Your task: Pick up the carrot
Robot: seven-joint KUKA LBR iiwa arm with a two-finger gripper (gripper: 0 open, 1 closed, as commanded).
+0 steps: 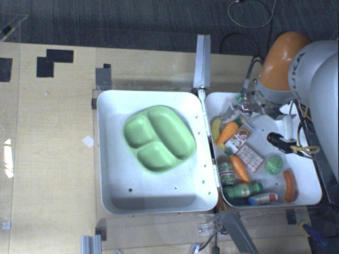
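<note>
Tool (236, 110) above right bin (312, 187), just beside carrot (227, 133)

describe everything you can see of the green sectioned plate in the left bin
The green sectioned plate is pale green and looks like smooth plastic, a rounded shape split by raised ridges into three compartments: one at upper left, a larger one along the right, one at the bottom. It lies flat and right side up, turned at an angle, on the floor of the left bin, somewhat above its middle, apart from the walls. All three compartments are bare.
</note>
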